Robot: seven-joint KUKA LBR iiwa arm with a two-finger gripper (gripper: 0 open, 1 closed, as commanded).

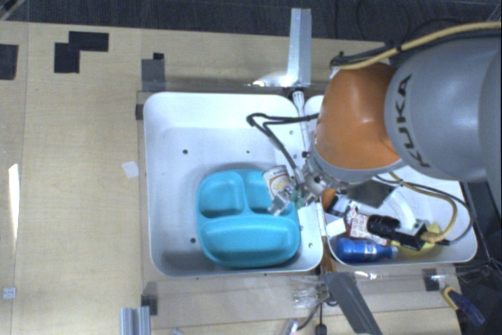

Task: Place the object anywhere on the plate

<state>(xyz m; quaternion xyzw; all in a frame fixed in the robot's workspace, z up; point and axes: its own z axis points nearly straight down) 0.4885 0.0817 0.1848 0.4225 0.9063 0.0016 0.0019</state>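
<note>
A blue divided plate lies in the left bin, toward its front right. My gripper hangs over the plate's right rim, by the upper right compartment. A small pale and brownish object sits right at the gripper's tip above that compartment. Whether it rests on the plate or is held I cannot make out. The grey arm with its orange band covers much of the right bin.
In the right bin lie a dark blue rounded item, a white and red packet and a small orange piece near the dividing wall. A metal post stands behind the bins.
</note>
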